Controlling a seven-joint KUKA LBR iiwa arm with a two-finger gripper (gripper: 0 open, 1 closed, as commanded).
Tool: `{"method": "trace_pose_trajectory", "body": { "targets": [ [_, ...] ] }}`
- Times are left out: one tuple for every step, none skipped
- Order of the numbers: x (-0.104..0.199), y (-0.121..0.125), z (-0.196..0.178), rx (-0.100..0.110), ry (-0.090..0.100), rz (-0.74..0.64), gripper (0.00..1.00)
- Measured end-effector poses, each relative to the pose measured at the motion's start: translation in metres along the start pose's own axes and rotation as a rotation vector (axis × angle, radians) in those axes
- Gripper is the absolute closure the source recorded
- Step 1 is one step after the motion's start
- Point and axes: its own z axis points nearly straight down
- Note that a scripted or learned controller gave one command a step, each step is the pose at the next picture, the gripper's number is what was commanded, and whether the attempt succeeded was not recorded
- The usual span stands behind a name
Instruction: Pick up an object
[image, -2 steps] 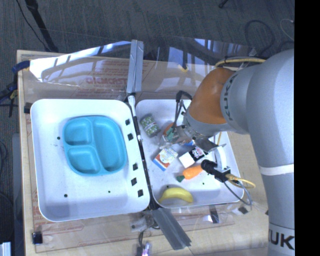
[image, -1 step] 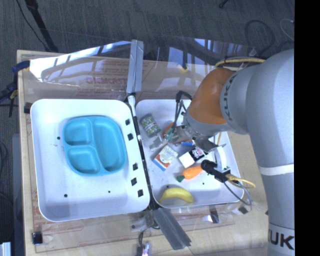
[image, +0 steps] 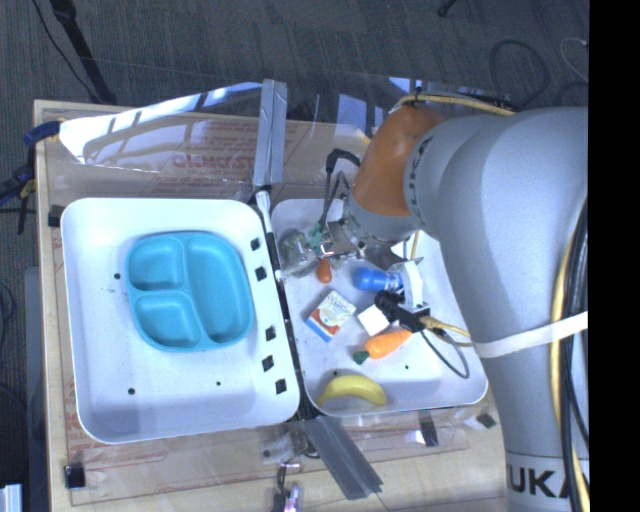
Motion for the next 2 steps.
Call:
{"method": "trace_pose_trajectory", "body": {
  "targets": [
    [0.004, 0.0, -0.009, 0.004, 0.006, -0.006, 1.0],
    [0.051, 0.042, -0.1, -0.001, 0.009, 0.006, 1.0]
  ]
}}
